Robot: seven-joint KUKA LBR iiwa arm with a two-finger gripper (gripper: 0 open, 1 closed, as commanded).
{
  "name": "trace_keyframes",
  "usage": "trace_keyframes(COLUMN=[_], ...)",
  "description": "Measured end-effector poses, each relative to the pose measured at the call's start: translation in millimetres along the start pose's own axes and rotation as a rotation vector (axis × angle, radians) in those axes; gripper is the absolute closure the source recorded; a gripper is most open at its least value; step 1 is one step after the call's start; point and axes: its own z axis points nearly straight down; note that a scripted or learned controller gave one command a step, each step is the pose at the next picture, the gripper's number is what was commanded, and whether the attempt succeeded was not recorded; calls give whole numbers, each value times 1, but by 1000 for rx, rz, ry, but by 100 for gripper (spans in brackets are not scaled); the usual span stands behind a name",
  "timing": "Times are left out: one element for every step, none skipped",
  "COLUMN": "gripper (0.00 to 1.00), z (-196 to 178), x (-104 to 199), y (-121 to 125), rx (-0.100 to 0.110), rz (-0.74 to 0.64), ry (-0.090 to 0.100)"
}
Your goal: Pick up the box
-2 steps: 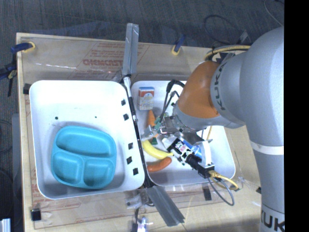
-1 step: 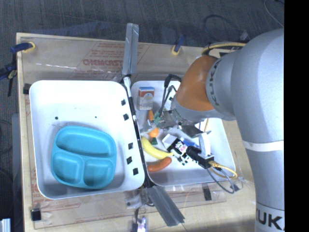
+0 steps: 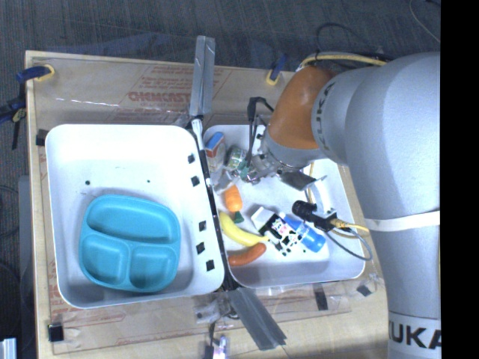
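The box (image 3: 215, 146) is a small carton with blue, white and red faces, standing in the back left corner of the right bin (image 3: 340, 271), against the divider. My gripper (image 3: 249, 169) hangs low over the back of that bin, just right of the box, and a small greenish thing (image 3: 236, 158) lies between the two. The grey wrist and its orange band (image 3: 296, 114) hide the bin's back right part.
The right bin also holds an orange carrot (image 3: 233, 198), a yellow banana (image 3: 238, 231), a reddish sausage (image 3: 247, 255), a black-and-white patterned piece (image 3: 281, 232) and a blue can (image 3: 311, 238). A blue divided plate (image 3: 131, 241) lies in the left bin (image 3: 112, 152).
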Motion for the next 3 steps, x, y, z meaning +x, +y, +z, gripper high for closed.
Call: trace_keyframes(gripper=[0,0,0], z=[-98,-20,-1], x=[-26,31,15], y=[-57,-84,-30], rx=[3,7,-2], rz=[144,228,83], ry=[9,12,-8])
